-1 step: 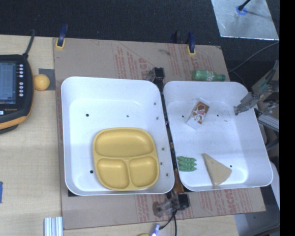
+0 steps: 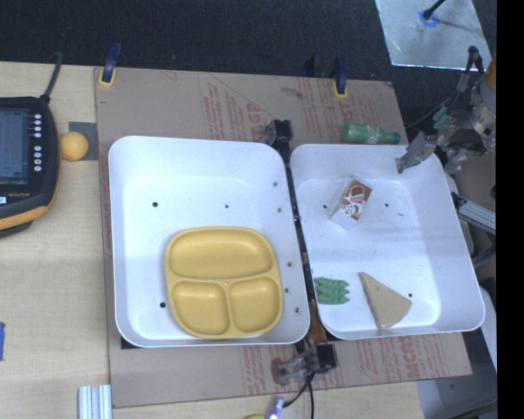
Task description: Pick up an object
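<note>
The tool (image 2: 417,154), grip unreadable, hovers at the right white bin's (image 2: 445,260) one-o'clock corner; a small red-and-white packet (image 2: 352,201) lies toward seven o'clock, best taken by descending squarely.

The arm (image 2: 461,129) is grey metal with dark cables running along it. Its tip (image 2: 415,157) is a grey, angular piece.

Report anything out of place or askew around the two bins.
One thing stands out: a green bottle lies on its side on the cardboard just beyond the right bin, outside both bins. Inside that bin, the small packet, green item and tan wedge lie loose at odd angles. The yellow tray sits flat in the left bin.
</note>
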You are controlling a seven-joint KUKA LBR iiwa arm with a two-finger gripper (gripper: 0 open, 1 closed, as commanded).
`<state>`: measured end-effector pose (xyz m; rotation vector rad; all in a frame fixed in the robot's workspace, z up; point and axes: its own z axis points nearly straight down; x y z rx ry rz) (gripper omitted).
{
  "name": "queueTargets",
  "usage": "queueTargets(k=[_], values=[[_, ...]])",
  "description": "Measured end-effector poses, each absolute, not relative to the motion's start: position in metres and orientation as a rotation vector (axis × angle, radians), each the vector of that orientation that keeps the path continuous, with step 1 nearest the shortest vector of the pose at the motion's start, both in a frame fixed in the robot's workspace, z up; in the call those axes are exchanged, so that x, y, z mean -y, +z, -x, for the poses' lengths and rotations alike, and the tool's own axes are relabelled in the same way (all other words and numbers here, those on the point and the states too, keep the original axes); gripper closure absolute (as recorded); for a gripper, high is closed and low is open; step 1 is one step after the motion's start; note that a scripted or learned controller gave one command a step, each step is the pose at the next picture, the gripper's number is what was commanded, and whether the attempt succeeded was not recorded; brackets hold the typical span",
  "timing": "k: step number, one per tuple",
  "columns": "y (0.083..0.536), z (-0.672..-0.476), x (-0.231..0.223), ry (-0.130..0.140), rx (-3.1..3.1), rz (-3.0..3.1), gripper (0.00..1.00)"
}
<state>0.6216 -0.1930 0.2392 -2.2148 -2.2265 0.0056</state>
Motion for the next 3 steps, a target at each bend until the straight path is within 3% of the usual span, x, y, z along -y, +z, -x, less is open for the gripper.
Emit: queueTargets(k=[1, 2, 3], values=[[0.097, -0.656, 0.157, 0.002, 2.225, 2.215, 0.00], [0.091, -0.655, 0.119, 0.007, 2.225, 2.212, 0.00], [0.102, -0.655, 0.120, 0.008, 2.226, 2.210, 1.00]])
